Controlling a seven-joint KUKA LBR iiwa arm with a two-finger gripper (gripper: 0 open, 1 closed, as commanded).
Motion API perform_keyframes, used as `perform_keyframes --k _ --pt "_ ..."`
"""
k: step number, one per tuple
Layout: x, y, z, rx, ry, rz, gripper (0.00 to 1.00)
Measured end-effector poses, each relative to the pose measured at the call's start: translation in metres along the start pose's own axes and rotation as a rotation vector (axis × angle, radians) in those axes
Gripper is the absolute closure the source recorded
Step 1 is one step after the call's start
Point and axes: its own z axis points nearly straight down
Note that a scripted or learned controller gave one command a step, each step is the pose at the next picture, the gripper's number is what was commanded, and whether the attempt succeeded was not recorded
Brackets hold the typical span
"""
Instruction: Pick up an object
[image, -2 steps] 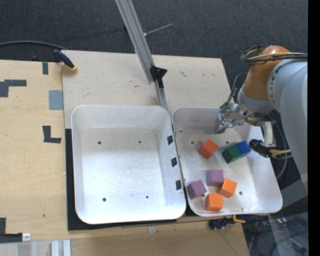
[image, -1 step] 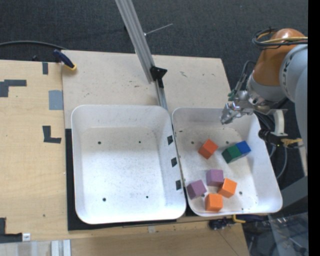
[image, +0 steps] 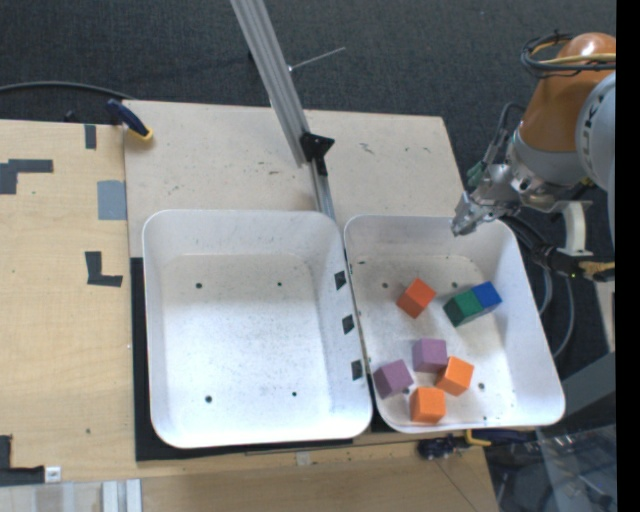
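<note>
The right bin holds several small blocks: an orange-red cube, a green block touching a blue block, two purple cubes and two orange cubes. My gripper hangs over the bin's far right corner, well above and behind the blocks, pointing down-left. Nothing shows between its fingers.
The left bin lies beside the right one. A slanted metal rail runs from the top toward the divider between the bins. A blue and yellow tool lies on the bench at top left.
</note>
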Motion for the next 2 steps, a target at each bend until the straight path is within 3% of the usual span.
perform_keyframes --k 2 --pt "0.108 0.005 -0.022 0.003 0.003 -0.006 1.0"
